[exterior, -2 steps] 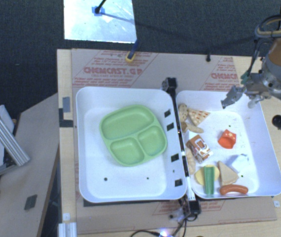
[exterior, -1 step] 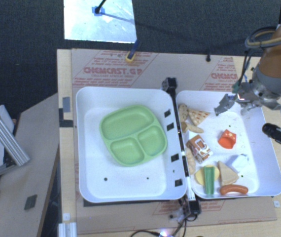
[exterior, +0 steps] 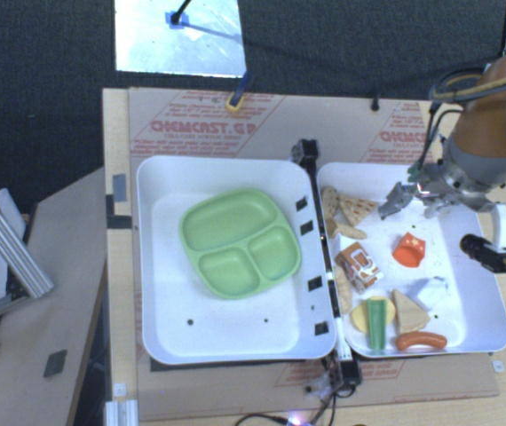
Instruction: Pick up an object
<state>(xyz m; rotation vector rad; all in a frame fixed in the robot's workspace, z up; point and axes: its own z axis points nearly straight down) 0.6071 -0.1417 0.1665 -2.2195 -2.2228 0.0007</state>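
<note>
Since the gripper (exterior: pixel 417 199) hangs open and empty, it could easily miss the orange piece (exterior: pixel 409 250) just below it

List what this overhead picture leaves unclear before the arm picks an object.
- Claw: open or shut unclear, too small and blurred in the camera view.
- Arm: cut off by the right edge.
- Pale item beside the orange piece: too washed out against the right bin to identify.

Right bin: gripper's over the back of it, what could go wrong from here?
1. The gripper hangs between the flat bread pieces and orange toy; it could close on nothing.
2. Food toys along the bin's front crowd together, like the green stick and sausage; a descent may nudge neighbours.
</note>
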